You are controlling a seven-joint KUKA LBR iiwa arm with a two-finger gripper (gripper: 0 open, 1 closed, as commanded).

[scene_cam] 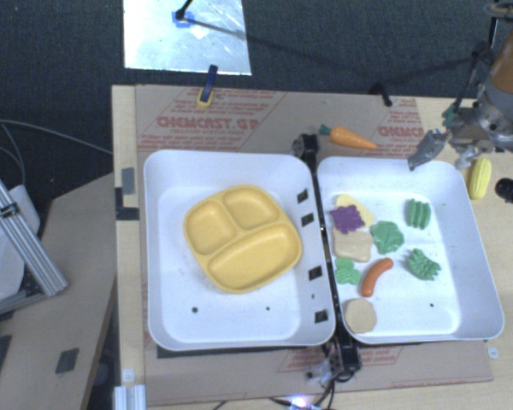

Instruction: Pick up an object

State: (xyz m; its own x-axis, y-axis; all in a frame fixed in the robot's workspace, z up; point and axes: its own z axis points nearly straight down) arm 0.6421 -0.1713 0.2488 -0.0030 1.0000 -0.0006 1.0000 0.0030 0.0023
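Note:
My gripper (445,149) hangs over the far right corner of the right bin (479,314). Its fingers are spread open with nothing between them. Several toy foods lie in that bin, all apart from the gripper. Among them are purple grapes (348,219), a green broccoli piece (386,236), green beans (417,213), a leafy green piece (423,265), a slice of toast (353,246), an orange sausage (376,276) and a round biscuit (360,315).
The left bin (167,314) holds a yellow divided plate (242,237). A toy carrot (350,137) lies on the cardboard behind the bins. A yellow corn cob (479,178) rests just outside the right bin's right rim, below the wrist.

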